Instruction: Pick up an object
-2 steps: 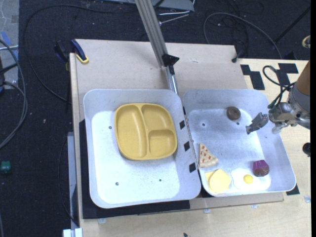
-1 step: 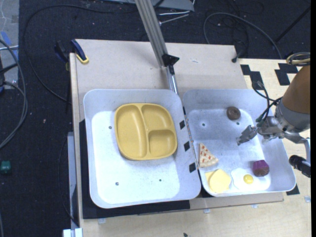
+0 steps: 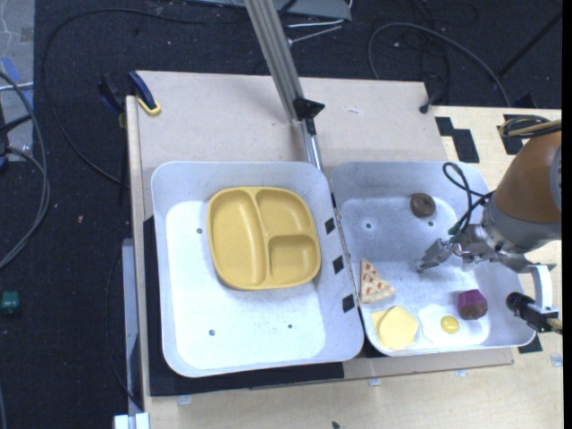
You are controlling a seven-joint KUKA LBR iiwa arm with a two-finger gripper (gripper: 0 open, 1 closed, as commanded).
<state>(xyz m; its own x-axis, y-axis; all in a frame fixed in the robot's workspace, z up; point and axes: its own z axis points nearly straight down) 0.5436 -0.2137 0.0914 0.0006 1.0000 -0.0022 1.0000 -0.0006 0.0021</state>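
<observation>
In the right bin [image 3: 384,217] lie several toy foods. A brown round piece [image 3: 422,206] sits toward the back. A pizza slice [image 3: 375,282] lies at the left, with a yellow disc [image 3: 398,326], a fried egg [image 3: 444,324] and a purple piece [image 3: 472,304] along the front. My gripper [image 3: 433,256] reaches in from the right and hangs low over the bare middle of this bin. It is between the brown piece and the purple piece and touches neither. Nothing shows in its grasp.
The left bin [image 3: 241,329] holds a yellow divided plate [image 3: 264,237]. A metal pole [image 3: 277,47] slants up from the seam between the bins. The arm's orange band [image 3: 536,181] hangs over the right bin's right rim. Cables lie on the dark floor.
</observation>
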